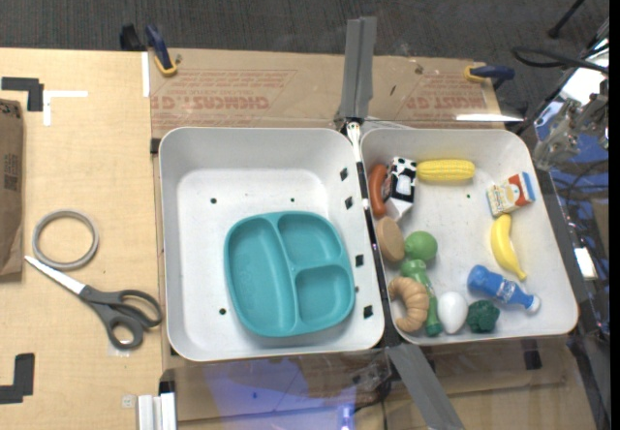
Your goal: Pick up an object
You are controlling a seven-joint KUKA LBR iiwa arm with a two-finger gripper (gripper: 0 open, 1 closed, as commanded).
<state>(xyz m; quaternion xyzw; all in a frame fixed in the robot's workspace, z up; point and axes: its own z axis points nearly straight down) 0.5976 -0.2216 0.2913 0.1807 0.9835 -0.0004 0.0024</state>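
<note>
In the left bin (pixel 184 225) we see a stiff teal divided tray (pixel 289 273), too broad to pinch. The right bin (pixel 542 254) holds light plastic toys; the banana (pixel 506 246) lies apart, best gripped across its middle. We cannot tell the gripper's state.

At the right edge of the camera view, the gripper (pixel 570 123) and the wrist above it are seen as a blurred cluster of pale grey and white parts, tinged with blue. Thin dark cables (pixel 542 58) are seen looping beside it. Finer markings cannot be made out.
</note>
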